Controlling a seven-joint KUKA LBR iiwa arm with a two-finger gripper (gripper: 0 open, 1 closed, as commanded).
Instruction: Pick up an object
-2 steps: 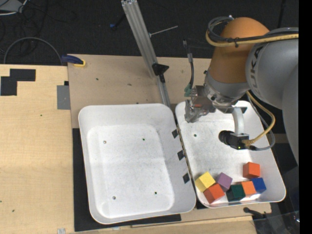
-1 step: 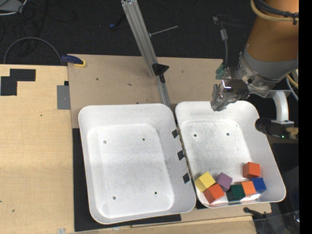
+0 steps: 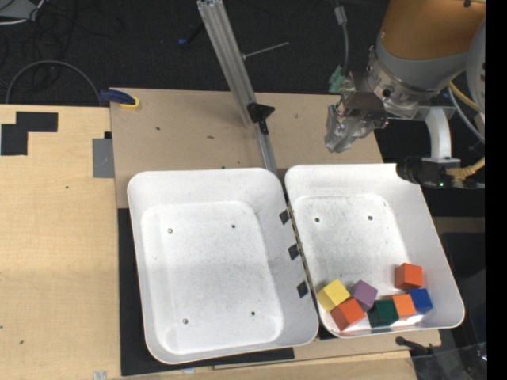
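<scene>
Arm (image 3: 432, 34): upper right of frame, grey with orange band, wrist tilted down toward the bench.
Gripper (image 3: 342, 142): raised over the bench just beyond the far rim of the right bin, upper right of centre; nothing between the fingertips.
Fingers: close together as seen, but blurred against the bench; width of gap too unclear to call.
Right bin (image 3: 372, 184): white, right half of frame; holds all the blocks, bunched in its near right corner.
Left bin (image 3: 206, 184): white, left of centre, beside the right bin.
Blocks: yellow (image 3: 333, 294), purple (image 3: 364, 293), red (image 3: 347, 313), green (image 3: 383, 313), orange (image 3: 404, 304), blue (image 3: 421, 300), and a second red one (image 3: 409, 275) slightly apart toward the right wall.
Spacing: most blocks touching or just beside one another; near wall and right wall close by.
Step in hand: approach, judged from gripper well apart from the cluster and carrying nothing.
Best target: probably the lone red block or the yellow one at the cluster's left edge, each with free sides.
Doing it well: open wide before descent, line fingers across two free faces, come straight down, close only once low around the block.
Risks: fingertip landing on a neighbour, nudging the pile, striking the bin wall, closing above the block.
</scene>
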